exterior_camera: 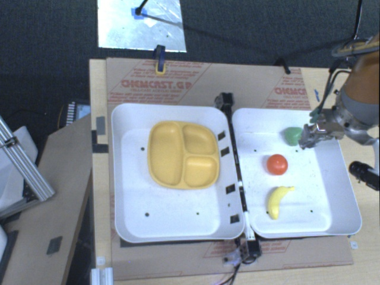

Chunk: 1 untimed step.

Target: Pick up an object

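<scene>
So far nothing is lifted; gripper [308,138] hangs beside the green object [291,135], upper right; finger state: cannot tell; grasp and lift remain.

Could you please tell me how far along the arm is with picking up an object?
Done: the hand has reached the right white bin, beside the round green object. In hand: nothing visibly gripped. Left: grasp and lift; red ball and yellow banana lie untouched.
</scene>
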{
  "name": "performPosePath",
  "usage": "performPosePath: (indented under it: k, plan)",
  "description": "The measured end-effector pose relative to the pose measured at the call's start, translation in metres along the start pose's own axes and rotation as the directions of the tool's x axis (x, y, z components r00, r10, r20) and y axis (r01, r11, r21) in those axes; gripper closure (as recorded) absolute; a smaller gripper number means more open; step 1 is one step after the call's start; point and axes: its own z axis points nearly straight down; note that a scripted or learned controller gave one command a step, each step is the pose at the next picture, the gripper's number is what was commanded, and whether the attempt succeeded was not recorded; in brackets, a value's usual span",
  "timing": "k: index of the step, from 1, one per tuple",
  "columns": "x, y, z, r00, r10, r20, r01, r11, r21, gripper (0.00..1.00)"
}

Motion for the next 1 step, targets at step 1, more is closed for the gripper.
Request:
performPosePath:
  k: [1]
  plan:
    - [0.0507, 0.0089, -0.0015, 1.0, -0.001, 0.0, 0.001, 1.0, 0.0, 1.0]
